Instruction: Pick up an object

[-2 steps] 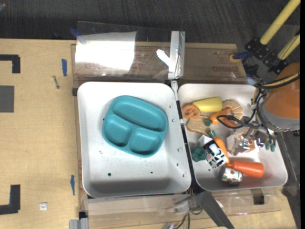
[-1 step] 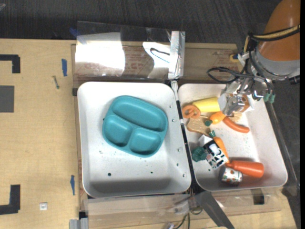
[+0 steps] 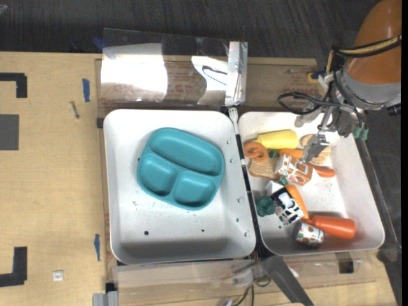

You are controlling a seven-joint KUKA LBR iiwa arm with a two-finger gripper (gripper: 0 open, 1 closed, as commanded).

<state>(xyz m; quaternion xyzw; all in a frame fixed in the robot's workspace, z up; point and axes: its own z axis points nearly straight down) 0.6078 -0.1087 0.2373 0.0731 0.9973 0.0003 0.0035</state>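
Hovering over right bin (image 3: 366, 190), gripper (image 3: 313, 149) sits low among toy food near yellow corn (image 3: 278, 139); finger spread unclear, grasp cannot be told; nothing visibly lifted; pick apparently not done

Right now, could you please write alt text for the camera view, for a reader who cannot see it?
A grey robot arm reaches from the right, its gripper low over a pile of toy food in the right white bin, including a yellow piece and an orange carrot. The left white bin holds a teal divided plate.
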